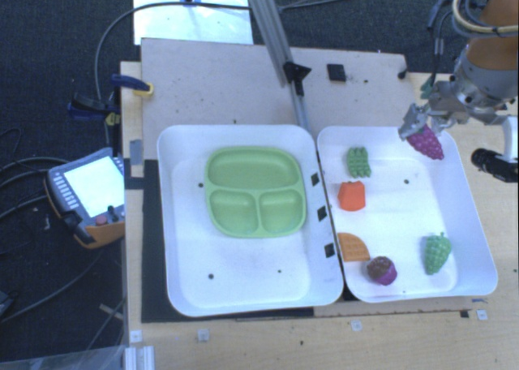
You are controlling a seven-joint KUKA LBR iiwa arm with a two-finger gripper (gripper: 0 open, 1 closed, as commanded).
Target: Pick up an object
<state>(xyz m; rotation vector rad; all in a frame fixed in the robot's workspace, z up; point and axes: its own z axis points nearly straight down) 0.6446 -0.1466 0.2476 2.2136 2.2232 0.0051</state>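
Camera view: you have the tool [420, 126] at the far right corner of the right bin [466, 190], closed on a purple grape bunch [426, 144] that hangs between its fingers over the bin's far rim. The arm [486, 44] comes in over the worktop's [211, 76] far right corner.

Inside the right bin, note a green corn piece [358, 162] and an orange block [351, 196] along the left wall, an orange wedge [352, 247] and a dark purple fruit [381, 270] at the near left corner, and a green grape bunch [436, 252] toward the near right. The bin's middle and far right floor lie open.

The left bin [182, 279] carries a green divided plate [255, 191]; its near half is bare. A metal pole [272, 23] crosses the worktop's far edge, ending between the bins.
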